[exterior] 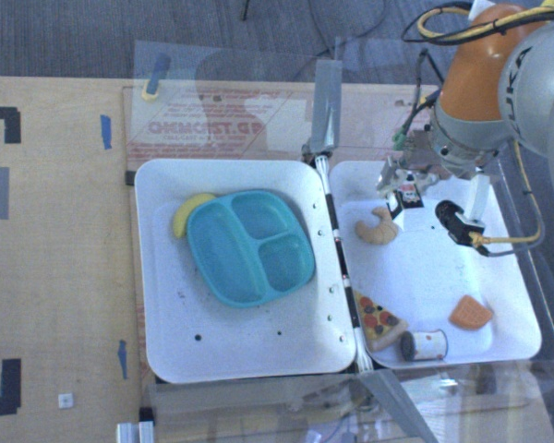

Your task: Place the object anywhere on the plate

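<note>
From my feed: left bin holds the blue divided plate, tilted a little, with a yellow banana-like piece tucked against its upper-left edge. In the right bin I see a tan croissant-shaped piece near the top left, a pizza slice and a small can on its side along the bottom edge, and an orange wedge at lower right. The claw hangs just above and beside the croissant piece, the grey arm reaching in from the right over the desk.
</note>
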`<action>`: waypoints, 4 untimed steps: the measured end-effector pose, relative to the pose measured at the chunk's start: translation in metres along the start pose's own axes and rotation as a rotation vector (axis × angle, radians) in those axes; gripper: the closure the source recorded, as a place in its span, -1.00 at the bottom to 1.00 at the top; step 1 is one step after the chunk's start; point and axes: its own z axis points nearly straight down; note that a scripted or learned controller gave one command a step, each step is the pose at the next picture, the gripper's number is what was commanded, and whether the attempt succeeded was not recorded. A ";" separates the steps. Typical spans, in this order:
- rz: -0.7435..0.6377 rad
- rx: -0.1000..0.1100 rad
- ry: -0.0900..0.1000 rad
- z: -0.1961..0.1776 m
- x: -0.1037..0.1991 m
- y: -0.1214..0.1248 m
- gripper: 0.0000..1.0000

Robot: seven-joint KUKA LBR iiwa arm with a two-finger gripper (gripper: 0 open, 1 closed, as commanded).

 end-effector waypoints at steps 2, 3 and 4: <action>-0.161 0.001 0.002 -0.001 0.117 -0.020 1.00; -0.234 -0.001 0.001 -0.010 0.198 0.013 1.00; -0.234 -0.002 0.001 -0.010 0.198 0.014 -1.00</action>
